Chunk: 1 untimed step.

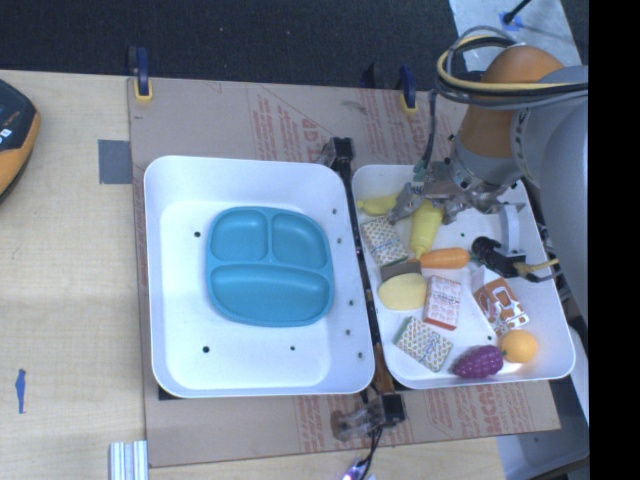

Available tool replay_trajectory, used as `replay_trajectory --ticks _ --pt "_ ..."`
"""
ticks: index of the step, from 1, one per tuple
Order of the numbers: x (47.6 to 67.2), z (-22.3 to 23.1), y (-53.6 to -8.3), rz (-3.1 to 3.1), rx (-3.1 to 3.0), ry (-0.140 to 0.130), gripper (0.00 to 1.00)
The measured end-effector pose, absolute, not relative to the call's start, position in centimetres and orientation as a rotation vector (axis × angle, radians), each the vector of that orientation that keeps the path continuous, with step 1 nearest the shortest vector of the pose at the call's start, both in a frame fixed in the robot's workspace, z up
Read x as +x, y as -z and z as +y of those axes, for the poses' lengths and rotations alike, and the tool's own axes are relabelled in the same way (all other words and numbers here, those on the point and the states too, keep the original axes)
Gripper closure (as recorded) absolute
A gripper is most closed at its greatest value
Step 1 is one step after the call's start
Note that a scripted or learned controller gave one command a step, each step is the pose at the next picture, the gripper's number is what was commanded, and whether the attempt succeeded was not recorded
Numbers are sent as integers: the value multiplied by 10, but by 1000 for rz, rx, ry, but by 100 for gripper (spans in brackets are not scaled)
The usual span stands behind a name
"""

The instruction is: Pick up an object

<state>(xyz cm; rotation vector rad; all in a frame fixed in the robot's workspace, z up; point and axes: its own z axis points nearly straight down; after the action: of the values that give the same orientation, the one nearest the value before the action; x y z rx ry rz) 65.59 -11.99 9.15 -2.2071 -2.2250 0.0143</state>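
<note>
Two shallow white bins sit side by side on a brown cardboard sheet [250, 118] laid over the pale wooden counter [70, 268]. The left bin [160, 268] holds a blue divided tray [268, 266], lying flat near its middle.

The right bin [548, 318] is crowded. Along its left side, from far to near, lie a small yellow lump [378, 205], a patterned packet [383, 238], a pale yellow rounded piece [403, 291] and a second patterned packet [423, 343]. An orange sausage-shaped piece [445, 259] lies across the middle. Just below it is a white and red packet [443, 301], touching the pale rounded piece. Toward the near right corner are an orange and white packet [503, 305], a small orange fruit [518, 347] and a purple bunch of grapes [478, 362], the last two close together.

From the right, the grey arm with its orange band [510, 98] leans over the far end of the right bin. The pincer [432, 196] is low there, directly over the far end of a yellow oblong piece [425, 230] that lies lengthwise, its near end almost meeting the orange sausage shape. Metal parts crowd around that end, and I cannot tell whether the pincer is wide, narrow or gripping the piece.

Two blue clamps [141, 73] pin the cardboard's far edge. An orange and black device [14, 136] rests at the counter's left edge.
</note>
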Motion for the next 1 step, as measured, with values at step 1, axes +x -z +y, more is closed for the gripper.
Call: replay_trajectory --ticks 1 --pt "655 -121 -103 -2225 -2208 -13 100"
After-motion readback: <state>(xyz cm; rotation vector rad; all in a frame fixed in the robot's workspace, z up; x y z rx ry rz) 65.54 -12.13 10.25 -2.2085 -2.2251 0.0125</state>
